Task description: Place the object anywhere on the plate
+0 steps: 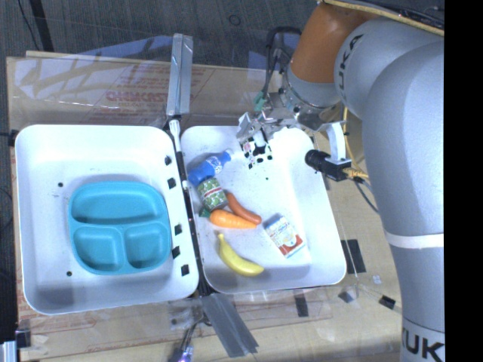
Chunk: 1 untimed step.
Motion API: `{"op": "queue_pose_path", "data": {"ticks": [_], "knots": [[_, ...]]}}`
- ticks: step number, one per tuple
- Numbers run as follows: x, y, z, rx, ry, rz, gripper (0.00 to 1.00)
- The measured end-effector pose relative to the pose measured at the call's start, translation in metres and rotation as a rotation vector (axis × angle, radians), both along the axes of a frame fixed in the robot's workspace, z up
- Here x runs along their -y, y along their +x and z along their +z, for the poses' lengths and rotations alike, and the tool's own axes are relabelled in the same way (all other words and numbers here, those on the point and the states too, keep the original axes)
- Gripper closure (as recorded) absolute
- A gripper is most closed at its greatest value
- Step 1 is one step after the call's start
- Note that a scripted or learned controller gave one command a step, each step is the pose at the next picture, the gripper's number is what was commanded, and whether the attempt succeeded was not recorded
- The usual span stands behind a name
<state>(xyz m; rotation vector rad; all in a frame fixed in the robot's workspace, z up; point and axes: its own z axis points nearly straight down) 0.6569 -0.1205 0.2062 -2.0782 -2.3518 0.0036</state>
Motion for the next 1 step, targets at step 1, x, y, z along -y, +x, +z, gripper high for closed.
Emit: {"op": "queue_pose_path", "data": {"ticks": [1], "knots": [[-0.0919,-0.0409,-0.0154,-0.001,-0.001,0.035,1.00]]}}
